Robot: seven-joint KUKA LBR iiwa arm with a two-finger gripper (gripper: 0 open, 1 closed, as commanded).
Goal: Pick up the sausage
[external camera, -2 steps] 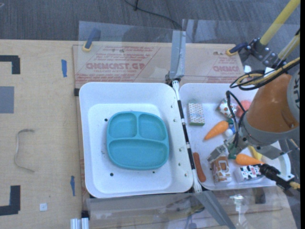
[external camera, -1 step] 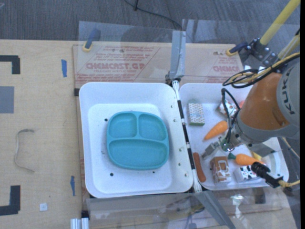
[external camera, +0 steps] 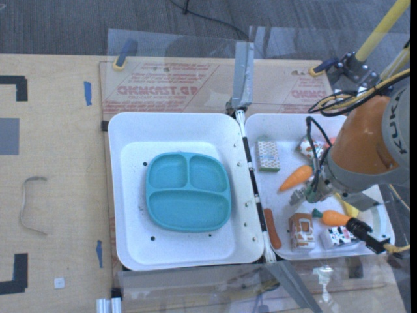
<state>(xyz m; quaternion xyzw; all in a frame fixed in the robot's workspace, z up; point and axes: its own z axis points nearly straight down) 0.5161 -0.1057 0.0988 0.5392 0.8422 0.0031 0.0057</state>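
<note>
Lying along the left wall of the right bin, near its front corner: sausage, untouched; hovering over the same bin's middle, beside a carrot: end effector, finger state cannot be told; resting in the left bin: teal divided plate.

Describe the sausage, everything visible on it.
The sausage is a slim reddish-brown rod with rounded ends, smooth and toy-like in look. It lies flat on the floor of the right bin, close along that bin's left wall near the front corner, running roughly front to back with a slight tilt. It seems to touch or nearly touch the wall. The brown block sits apart to its right. The claw is off it, further right.
</note>
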